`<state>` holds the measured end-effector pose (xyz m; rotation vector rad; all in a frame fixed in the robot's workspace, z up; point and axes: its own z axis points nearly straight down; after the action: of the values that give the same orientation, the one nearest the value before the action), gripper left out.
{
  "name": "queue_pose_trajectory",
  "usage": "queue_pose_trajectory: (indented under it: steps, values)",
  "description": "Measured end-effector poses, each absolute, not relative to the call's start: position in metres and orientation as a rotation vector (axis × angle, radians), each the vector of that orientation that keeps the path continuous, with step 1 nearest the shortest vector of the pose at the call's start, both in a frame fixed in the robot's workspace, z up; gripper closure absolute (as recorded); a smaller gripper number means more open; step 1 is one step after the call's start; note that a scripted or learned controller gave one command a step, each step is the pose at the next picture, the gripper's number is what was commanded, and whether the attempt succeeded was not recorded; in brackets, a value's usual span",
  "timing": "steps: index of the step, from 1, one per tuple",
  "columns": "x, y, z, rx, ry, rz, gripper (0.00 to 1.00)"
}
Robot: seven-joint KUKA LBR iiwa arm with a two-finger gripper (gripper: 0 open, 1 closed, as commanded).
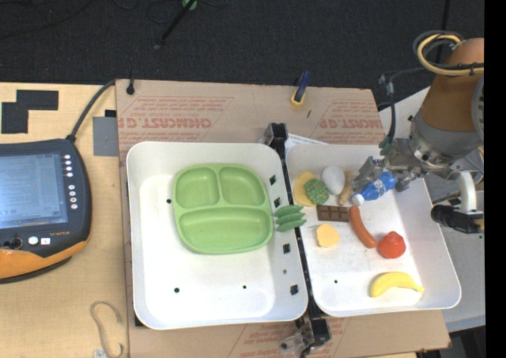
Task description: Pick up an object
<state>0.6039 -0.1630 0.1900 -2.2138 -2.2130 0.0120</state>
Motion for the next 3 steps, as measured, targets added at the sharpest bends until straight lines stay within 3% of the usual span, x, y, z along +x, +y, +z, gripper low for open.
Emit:
queue_pose_trajectory:
  steps: [1, 3]
  values:
    - [0.607, -0.164, 0.197, -2.22, -2.222, 0.001, 0.0]
    - [0.615, -0.157, 0.09, -2.211, -2.222, 0.007, 0.0]
